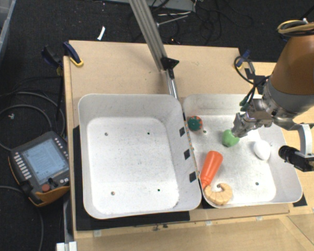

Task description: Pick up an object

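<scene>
The right bin (282, 192) holds several objects. A green lump (230, 138) lies near its middle, and my gripper (239, 128) is right at its upper right side, touching or nearly touching it. An orange carrot-shaped piece (211, 169) lies along the bin's left wall. A tan ring-shaped pastry (220, 193) rests at the front left corner. A white rounded object (261, 150) sits to the right of the green lump. A small red and green ball (194, 123) is near the back left corner.
The left bin (94, 114) stands beside the right one. A metal pole (149, 27) slants down to the divide between the bins. A black fitting (298, 158) on the arm hangs over the right bin's right edge. A teach pendant (39, 163) lies at the left.
</scene>
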